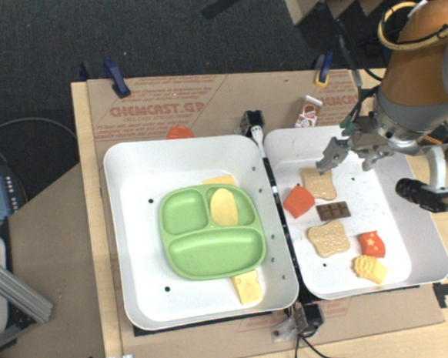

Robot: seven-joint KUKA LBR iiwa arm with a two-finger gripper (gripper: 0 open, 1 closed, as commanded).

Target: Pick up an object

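Note:
My gripper [353, 155] hovers over the back of the right bin [421, 224], its two grey fingers spread apart, open with nothing between them. Just below its left finger lies a tan slice of toast [317, 182]. Further forward in the same bin are an orange-red block [298, 201], a brown chocolate bar [334, 211], a second tan toast piece [329, 239], a red strawberry [372, 244] and a yellow ridged piece [369, 268].
The left bin [131, 220] holds a green divided plate [212, 245] with a yellow piece [223, 206] in one section, and a yellow wedge [248, 287] at its front. A small carton [307, 112] and blue clamps [116, 78] sit on the cardboard behind the bins.

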